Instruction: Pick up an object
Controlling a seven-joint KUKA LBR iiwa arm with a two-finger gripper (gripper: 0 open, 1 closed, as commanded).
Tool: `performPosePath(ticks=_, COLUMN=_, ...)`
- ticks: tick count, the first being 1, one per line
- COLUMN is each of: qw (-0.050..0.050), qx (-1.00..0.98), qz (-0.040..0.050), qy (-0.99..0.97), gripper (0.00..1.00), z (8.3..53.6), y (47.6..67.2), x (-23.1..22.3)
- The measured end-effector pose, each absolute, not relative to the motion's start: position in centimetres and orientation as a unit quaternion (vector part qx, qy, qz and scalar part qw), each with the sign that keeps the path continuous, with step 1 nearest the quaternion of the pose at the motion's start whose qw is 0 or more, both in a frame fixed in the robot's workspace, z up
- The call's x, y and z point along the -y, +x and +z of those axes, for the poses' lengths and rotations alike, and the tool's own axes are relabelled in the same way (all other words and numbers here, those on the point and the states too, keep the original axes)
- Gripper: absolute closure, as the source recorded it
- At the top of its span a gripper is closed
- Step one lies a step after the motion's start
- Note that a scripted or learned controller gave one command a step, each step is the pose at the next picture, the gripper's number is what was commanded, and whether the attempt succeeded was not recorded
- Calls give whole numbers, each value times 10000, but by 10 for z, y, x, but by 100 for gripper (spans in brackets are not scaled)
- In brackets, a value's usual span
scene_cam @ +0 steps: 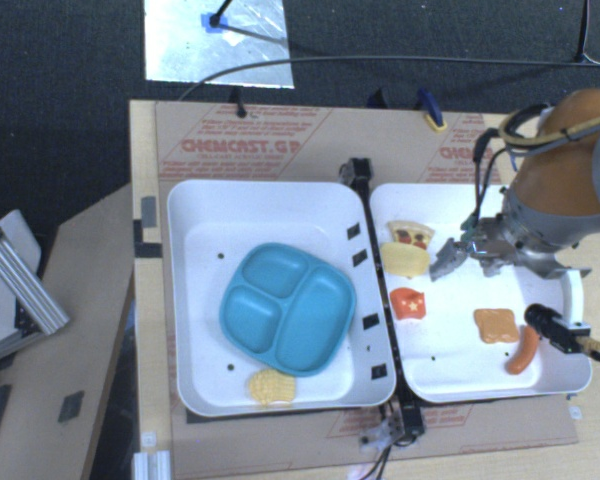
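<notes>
**Claw spread over the right bin**

Yellow corn (272,386) sits at the left bin's (195,208) front edge, below the blue plate (287,309). Over the right bin (460,383), the gripper (450,259) hangs spread and unladen, just beside the yellow food piece (404,260).

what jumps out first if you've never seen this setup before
The big blue divided plate in the left bin draws the eye first, with a yellow corn piece just below it. In the right bin, small toy foods are scattered: a pizza slice, a red piece, a toast piece and a sausage. The grey arm with its orange band reaches in from the right, its claw hovering by the pizza slice.
</notes>
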State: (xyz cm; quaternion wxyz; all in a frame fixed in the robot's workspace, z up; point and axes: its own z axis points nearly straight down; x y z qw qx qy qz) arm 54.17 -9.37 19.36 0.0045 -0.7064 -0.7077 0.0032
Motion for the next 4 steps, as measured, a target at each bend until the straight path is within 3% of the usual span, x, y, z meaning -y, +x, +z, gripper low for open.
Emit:
performPosePath(ticks=1, qw=-2, qx=7085, qz=-5, qy=-7057, gripper=0, z=200, y=545, x=94)
performPosePath(ticks=3, qw=-11, qx=7074, qz=-9, qy=-7068, gripper=0, z=87, y=547, x=94)
performPosePath(ticks=4, qw=-10, qx=7075, qz=-10, qy=-7067, gripper=100, z=98, y=547, x=94)
